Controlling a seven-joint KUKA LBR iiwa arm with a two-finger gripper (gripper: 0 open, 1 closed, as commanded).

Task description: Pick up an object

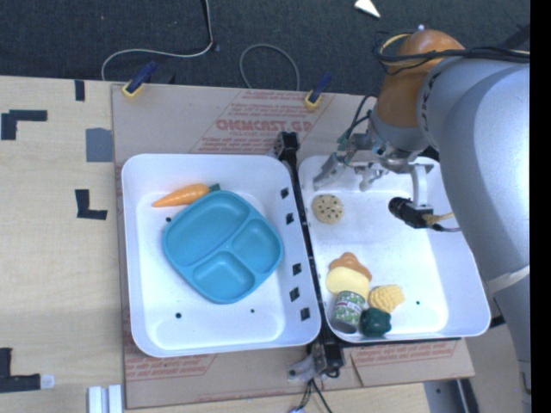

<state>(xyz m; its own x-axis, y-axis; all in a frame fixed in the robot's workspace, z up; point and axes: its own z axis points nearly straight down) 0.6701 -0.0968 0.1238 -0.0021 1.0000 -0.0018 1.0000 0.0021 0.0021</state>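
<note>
My gripper [347,175] hangs over the far end of the right bin [430,256], open, with nothing between its fingers. A round speckled cookie [327,207] lies just in front of it and slightly left, apart from the fingers. Clustered at the bin's near end are a yellow and orange toy [348,274], a yellow corn piece [386,297], a green can [348,310] and a dark green piece [375,322].
The left bin [142,256] holds a blue divided plate [224,245] and an orange carrot [181,195] along its far edge. A black divider [297,231] runs between the bins. The grey arm fills the right side above the right bin.
</note>
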